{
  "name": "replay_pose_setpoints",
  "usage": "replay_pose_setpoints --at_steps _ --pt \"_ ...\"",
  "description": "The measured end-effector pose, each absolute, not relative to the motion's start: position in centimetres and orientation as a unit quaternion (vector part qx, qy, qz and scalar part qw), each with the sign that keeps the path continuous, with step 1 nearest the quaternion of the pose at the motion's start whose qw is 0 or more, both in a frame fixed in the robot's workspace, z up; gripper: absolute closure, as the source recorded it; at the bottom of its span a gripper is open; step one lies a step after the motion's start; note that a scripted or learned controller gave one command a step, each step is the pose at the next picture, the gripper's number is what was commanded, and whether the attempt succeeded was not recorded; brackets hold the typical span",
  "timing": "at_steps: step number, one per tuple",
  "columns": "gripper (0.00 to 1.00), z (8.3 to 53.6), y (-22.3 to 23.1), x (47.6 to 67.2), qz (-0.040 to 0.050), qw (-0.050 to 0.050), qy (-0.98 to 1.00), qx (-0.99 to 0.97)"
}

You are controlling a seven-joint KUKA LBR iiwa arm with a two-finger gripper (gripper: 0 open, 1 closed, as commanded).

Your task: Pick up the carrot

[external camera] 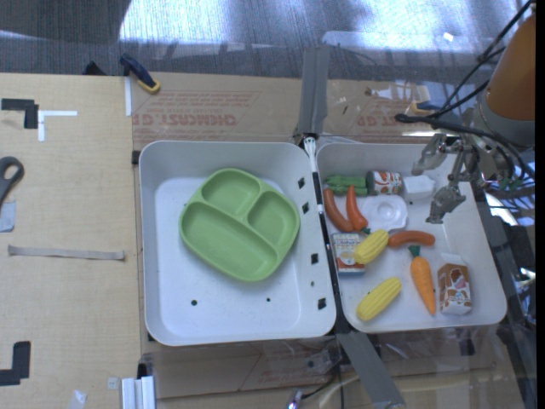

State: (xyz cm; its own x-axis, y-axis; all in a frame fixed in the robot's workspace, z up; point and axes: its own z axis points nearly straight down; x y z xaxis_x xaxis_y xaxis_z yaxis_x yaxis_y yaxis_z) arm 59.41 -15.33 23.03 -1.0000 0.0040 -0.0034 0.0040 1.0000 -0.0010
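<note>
The approach is the step in hand: the gripper [449, 181] hangs at right of frame with jaws spread and empty, above the carrot [422, 283] lying low in the right bin [490, 254], so it must descend and close.

Two corn cobs [371, 247] [379, 298], one carrot [422, 283]

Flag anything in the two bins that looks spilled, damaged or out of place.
Nothing looks spilled or broken. The toy food lies in a loose jumble in the right bin, the carrot on its side by the small carton. The green plate sits askew in the left bin.
</note>
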Motion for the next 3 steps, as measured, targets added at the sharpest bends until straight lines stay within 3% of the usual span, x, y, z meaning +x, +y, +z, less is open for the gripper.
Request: replay_pose_setpoints --at_steps 1,2,3 --pt "0.0 10.9 -13.2 53.9 -0.0003 0.002 0.999 -0.039" --pt "0.0 9.3 -14.5 49.9 -0.0009 0.002 0.96 -0.279" --pt "0.0 9.4 -17.9 49.7 -0.001 0.003 0.978 -0.209"
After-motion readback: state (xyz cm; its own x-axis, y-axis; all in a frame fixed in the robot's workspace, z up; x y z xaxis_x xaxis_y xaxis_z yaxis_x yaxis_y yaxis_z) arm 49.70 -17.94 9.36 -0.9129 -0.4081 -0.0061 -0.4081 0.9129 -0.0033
